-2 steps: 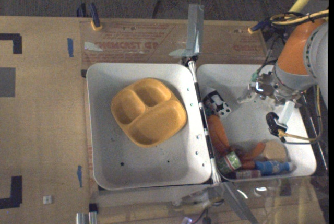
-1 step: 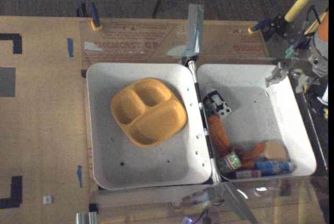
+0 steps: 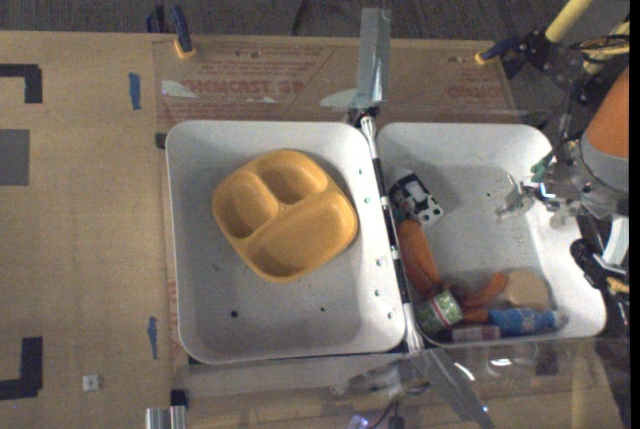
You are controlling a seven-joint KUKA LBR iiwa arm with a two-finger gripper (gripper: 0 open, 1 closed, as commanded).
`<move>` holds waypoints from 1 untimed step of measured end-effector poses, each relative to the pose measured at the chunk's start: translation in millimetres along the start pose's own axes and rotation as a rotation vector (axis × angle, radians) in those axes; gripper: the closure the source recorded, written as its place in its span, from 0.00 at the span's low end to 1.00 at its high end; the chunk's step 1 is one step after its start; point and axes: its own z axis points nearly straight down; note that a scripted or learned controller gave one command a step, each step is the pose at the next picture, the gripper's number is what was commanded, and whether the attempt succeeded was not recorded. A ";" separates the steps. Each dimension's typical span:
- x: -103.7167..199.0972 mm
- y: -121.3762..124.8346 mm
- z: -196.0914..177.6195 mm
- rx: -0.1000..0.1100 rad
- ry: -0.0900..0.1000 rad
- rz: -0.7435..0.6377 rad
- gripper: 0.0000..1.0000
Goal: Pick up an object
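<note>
Camera view. My gripper (image 3: 512, 195) hangs over the right bin (image 3: 470, 142), near its right edge, above bare floor. I cannot tell its state from here, and nothing shows in its grasp.

The pickable things lie along the right bin's left wall and front edge. A small black-and-white item (image 3: 416, 198) sits by the left wall. Just in front of it lies an orange carrot (image 3: 418, 255), its length running along that wall. In the front-left corner sits a green can (image 3: 438, 310). Along the front edge lie a blue tube (image 3: 523, 321) and a tan block (image 3: 528, 288), close together.

The left bin (image 3: 200, 317) holds a yellow divided plate (image 3: 285, 214) near its centre.

Judgement: the carrot is probably a light, stiff, smooth toy. I would grip it across its narrow width at mid-length. The wall beside it leaves little room for one finger. The plate looks too broad except at its rim.
</note>
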 end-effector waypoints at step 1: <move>48.2 -58.9 44.9 -0.004 0.001 0.061 0.00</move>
